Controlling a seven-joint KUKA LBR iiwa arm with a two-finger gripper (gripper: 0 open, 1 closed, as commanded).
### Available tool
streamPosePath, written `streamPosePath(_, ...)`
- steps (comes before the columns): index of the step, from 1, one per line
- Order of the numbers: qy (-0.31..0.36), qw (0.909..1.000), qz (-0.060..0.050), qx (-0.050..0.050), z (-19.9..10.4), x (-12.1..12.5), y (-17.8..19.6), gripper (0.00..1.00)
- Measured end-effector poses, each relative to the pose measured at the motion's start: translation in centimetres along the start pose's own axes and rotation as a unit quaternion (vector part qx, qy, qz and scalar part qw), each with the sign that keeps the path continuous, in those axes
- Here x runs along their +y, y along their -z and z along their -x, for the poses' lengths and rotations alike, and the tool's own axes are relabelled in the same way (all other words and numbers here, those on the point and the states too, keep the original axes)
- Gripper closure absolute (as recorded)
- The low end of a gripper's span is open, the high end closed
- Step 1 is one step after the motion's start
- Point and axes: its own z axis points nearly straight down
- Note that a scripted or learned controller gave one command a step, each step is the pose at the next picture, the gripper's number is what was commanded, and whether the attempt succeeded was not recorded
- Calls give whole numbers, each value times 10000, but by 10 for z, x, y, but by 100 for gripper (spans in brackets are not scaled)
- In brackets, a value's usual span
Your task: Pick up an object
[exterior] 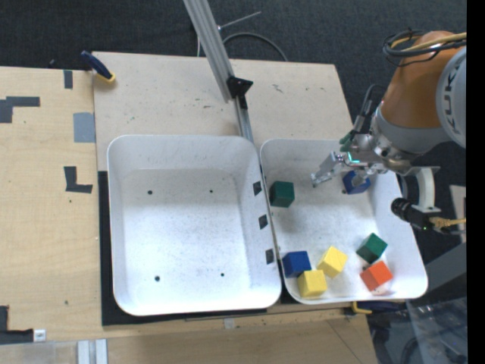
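Note:
My gripper (pixel 324 174) hangs over the upper part of the right bin (pixel 303 146), reaching in from the right. A blue block (pixel 355 183) lies right beside the gripper, partly hidden under the wrist. A dark green block (pixel 282 194) rests to the gripper's left, near the bin's left wall. Along the bin's near side lie a blue block (pixel 296 262), two yellow blocks (pixel 333 261) (pixel 312 283), a green block (pixel 372 247) and an orange block (pixel 376 275).
The left bin (pixel 114 154) stands beside the right one. A slanted metal pole (pixel 212 36) rises from the gap between the bins at the back. A blue and yellow clamp (pixel 98 67) sits at the bench's far left corner.

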Motion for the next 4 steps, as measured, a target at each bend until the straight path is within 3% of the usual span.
streamPosePath(1, 6, 10000, 22, -4, 0, 1, 2, 0)
streamPosePath(3, -2, 10000, -16, -3, -1, -4, -106, 0)
streamPosePath(4, 2, 10000, 4, -6, -2, -4, -135, 0)
